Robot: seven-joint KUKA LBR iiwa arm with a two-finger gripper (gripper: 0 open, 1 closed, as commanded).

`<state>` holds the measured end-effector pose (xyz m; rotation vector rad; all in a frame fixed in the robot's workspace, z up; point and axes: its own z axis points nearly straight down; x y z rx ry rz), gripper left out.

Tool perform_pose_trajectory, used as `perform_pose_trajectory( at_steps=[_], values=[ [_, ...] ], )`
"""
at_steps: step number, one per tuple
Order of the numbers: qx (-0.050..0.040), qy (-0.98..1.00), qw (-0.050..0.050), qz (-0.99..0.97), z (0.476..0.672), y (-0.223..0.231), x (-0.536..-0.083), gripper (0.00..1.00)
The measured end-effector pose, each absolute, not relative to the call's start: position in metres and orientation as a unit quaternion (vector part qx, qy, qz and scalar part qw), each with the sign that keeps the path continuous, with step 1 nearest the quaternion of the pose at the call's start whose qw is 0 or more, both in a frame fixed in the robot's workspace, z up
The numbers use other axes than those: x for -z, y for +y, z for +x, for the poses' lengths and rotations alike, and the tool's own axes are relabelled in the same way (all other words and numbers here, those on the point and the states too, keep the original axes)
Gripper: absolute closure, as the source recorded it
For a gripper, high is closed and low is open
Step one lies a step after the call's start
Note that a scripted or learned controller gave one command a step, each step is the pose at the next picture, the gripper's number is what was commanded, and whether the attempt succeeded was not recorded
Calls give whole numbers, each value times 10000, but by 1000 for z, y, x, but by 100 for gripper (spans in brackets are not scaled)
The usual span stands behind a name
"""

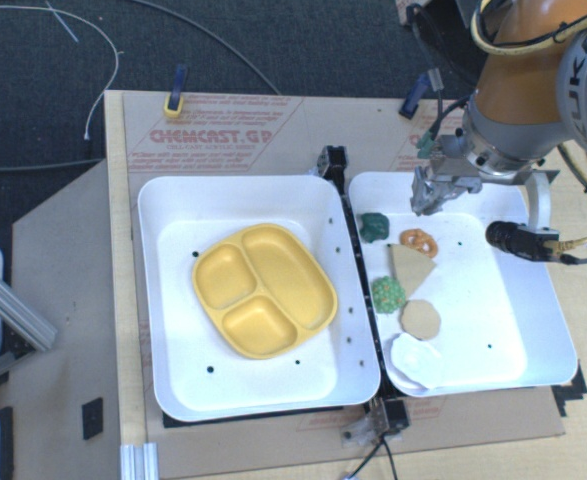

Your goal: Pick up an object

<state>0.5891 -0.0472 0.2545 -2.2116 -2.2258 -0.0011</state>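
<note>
The bench top is a brown board (223,133) printed in red with "CHEMCAST GP" (readable at about 11 o'clock in the view), with smaller red lines around it too fine to make out. A second patch of red print sits at 1 o'clock, partly behind the arm.

On it, the left white bin (163,298) holds a yellow three-compartment tray (263,290), lying tilted near the bin's middle. The right white bin (533,338) touches the left one along a dark seam.

The arm (538,48), grey with its orange band, comes in at 1 to 2 o'clock. Its gripper (425,204) hangs over the right bin's 11 o'clock corner, above the bin floor with nothing between the fingers; whether they are spread or pressed together cannot be told from this angle.

The objects to pick all lie in the right bin's left half (at 9 o'clock side of that bin). Largest first: a white crumpled piece (413,361) at 7 o'clock by the near wall; a tan wedge (409,266); a round tan cookie-like disc (421,319) just below it; a light green broccoli-like piece (387,292) touching the wedge's left edge; a dark green lump (374,227) at 10 o'clock, near the gripper; and a small orange pretzel (418,239) just above the wedge.

A blue-and-yellow clamp (177,94) grips the board's far edge at 11 o'clock.
</note>
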Motion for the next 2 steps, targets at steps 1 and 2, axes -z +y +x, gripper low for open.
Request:
perform_pose_trajectory(
  at_steps=[1, 2],
  values=[
    [-7, -7088, 27, -7054, 568, 3, -237, 100],
    [-3, -7094, 25, -7048, 545, 54, -243, 100]
  ],
)
